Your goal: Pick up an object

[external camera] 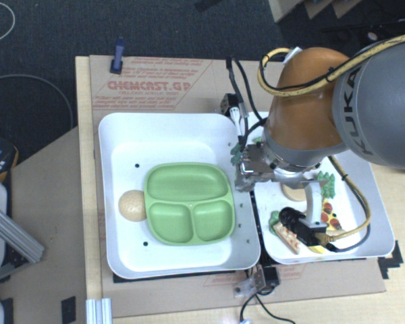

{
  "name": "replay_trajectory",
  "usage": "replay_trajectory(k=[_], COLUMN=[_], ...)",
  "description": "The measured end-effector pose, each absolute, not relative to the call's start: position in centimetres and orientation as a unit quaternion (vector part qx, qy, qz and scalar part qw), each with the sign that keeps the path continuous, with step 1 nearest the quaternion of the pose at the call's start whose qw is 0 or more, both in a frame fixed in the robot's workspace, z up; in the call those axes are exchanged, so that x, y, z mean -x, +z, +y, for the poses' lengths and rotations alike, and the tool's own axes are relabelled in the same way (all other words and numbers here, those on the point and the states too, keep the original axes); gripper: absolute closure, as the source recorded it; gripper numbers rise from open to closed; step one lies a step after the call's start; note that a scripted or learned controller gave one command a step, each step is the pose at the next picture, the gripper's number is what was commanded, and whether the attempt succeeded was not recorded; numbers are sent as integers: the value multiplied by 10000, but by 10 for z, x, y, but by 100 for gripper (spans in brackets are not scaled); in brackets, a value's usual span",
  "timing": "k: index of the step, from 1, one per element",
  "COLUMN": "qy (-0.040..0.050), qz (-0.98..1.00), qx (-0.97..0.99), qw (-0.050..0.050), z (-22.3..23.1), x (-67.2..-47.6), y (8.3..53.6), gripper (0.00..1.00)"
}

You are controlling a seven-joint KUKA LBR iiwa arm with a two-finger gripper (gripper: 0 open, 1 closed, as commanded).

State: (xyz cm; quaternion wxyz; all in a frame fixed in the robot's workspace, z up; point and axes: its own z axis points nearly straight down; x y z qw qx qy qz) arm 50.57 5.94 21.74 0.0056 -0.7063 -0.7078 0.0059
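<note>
- Green plate (189, 201) lay in the left bin (115, 181), with a beige ball (131, 206) against its edge on the view's left. Toys (283, 233) lay in the right bin (374, 238).
- Your claw (246, 171) hung at the seam between the bins, the plate just beside it toward the view's left. You could not tell whether it was apart or together.
- Red print on the brown sheet (148, 86) read "CHEMCAST"; the arm (378, 113) showed "KUK".

Left bin (115, 181): green divided plate (189, 201), with tan ball (131, 206) touching its left edge.
Right bin (372, 229): tan wedge (284, 235) near the front; arm (310, 106) above.
</note>
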Motion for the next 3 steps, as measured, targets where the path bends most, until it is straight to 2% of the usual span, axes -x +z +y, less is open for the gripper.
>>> replay_trajectory(k=[1, 2, 3], qy=[-86, 35, -55], qz=[-7082, -7054, -7083], qx=[7059, 7088, 7059], qw=[-55, 26, -41], z=[64, 31, 50], x=[-480, -485, -480], y=[401, 319, 428], gripper=[100, 100, 100])
